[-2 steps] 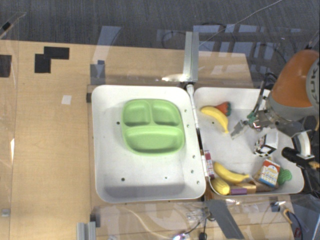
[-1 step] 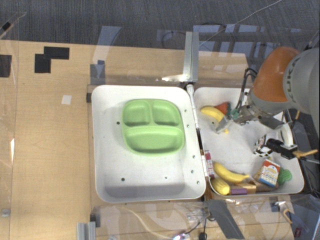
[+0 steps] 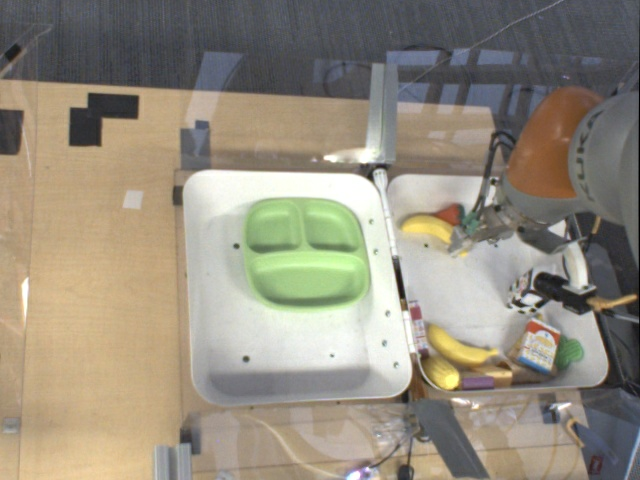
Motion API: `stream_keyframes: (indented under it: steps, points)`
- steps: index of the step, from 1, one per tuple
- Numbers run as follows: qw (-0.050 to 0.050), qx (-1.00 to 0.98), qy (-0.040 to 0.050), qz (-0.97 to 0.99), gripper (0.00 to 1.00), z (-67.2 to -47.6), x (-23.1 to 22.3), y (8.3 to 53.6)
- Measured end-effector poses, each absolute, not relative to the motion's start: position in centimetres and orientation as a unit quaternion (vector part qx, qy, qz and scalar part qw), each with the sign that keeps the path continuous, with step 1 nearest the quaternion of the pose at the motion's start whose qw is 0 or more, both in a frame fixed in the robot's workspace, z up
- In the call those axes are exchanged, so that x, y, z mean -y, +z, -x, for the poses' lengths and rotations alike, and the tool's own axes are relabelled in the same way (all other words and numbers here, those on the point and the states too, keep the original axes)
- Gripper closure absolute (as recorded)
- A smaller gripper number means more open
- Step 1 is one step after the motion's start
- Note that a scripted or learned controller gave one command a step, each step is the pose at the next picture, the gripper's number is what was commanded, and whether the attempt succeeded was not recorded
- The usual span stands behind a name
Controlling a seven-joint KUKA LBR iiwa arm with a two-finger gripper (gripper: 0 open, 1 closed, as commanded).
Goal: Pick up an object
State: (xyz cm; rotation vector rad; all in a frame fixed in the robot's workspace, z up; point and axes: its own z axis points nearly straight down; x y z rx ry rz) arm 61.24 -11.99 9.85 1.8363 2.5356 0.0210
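You have the gripper [image 3: 468, 236] low in the right bin [image 3: 455, 293], just beside a banana [image 3: 428, 229] and a red item [image 3: 449, 213] near its far-left corner; whether its fingers are apart or closed, you cannot tell. 2 more bananas [image 3: 458, 348] and a small carton [image 3: 537, 347] lie along the near wall, while the left bin [image 3: 210, 298] bears a green divided plate [image 3: 304, 252].

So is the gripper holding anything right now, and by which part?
Cannot be told: the gripper sits beside the curved yellow banana in the right white bin, its tip too blurred.
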Motion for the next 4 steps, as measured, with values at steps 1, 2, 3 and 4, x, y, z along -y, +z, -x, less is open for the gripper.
stream_keyframes:
  steps: [1,2,3,4]
  points:
    - [0.001,-0.766,0.0012,-0.643,1.0,-62.8,5.7,18.3]
    - [0.001,-0.766,0.0007,-0.643,0.0,-62.8,5.7,18.3]
    - [0.0,-0.744,0.0001,-0.668,0.0,-62.6,10.1,9.6]
    - [0.0,-0.745,0.0004,-0.667,1.0,-62.8,10.1,10.4]
